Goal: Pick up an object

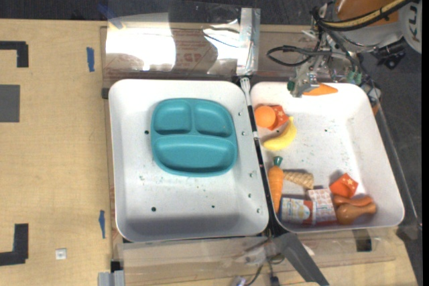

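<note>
Near edge, right bin (pixel 385 164): a can with a red and white label (pixel 305 208) is laid on its side along the near wall, with a brown drumstick-shaped toy (pixel 354 209) just beside it on the right.
Above the can: a small red-orange piece (pixel 343 185) is set close to the drumstick, and an ice-cream cone toy (pixel 297 178) is laid to the left.
Left wall, right bin: a toy carrot (pixel 275 185) is stood along the divider, its green tip pointing away.
Middle, right bin: a yellow banana (pixel 282 137) is curved beneath an orange ball (pixel 266 117), the two touching.
Left bin (pixel 127 164): a teal divided plate (pixel 194 136) is placed at its centre.
Far rim, right bin: the gripper (pixel 310 86) is seen low over the far wall, with a flat orange piece (pixel 320 90) at its tip.
Jaws: it cannot be told whether they are apart or closed on the orange piece.
Behind the left bin: a clear plastic sheet (pixel 181 43) is stood upright.
</note>
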Motion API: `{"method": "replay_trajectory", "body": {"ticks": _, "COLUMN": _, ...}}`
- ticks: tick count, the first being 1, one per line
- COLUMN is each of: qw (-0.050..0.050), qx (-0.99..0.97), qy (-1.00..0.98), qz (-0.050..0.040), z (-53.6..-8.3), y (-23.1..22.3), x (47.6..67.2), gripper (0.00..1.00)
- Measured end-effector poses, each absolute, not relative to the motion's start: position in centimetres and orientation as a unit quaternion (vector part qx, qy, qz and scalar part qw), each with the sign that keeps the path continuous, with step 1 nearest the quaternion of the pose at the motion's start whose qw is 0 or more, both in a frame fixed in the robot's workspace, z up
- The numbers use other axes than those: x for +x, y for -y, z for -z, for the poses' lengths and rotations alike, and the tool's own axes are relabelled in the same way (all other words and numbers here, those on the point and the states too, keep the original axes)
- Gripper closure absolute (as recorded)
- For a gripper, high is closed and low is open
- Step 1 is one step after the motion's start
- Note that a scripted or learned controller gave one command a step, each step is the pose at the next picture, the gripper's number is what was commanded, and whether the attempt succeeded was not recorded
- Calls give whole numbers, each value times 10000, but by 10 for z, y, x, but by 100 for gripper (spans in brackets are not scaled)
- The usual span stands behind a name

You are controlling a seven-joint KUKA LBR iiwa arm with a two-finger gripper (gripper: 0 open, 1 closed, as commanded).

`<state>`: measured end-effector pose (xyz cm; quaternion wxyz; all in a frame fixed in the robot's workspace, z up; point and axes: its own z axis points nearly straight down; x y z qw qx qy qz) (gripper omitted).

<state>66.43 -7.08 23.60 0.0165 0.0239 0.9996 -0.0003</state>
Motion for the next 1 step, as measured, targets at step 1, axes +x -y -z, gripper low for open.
{"method": "replay_trajectory", "body": {"ticks": 1, "qw": 87, "qx": -1610, "qy": -9869, "qz": 18, "z": -114, "y": 117, "x": 649, "gripper": 100}}
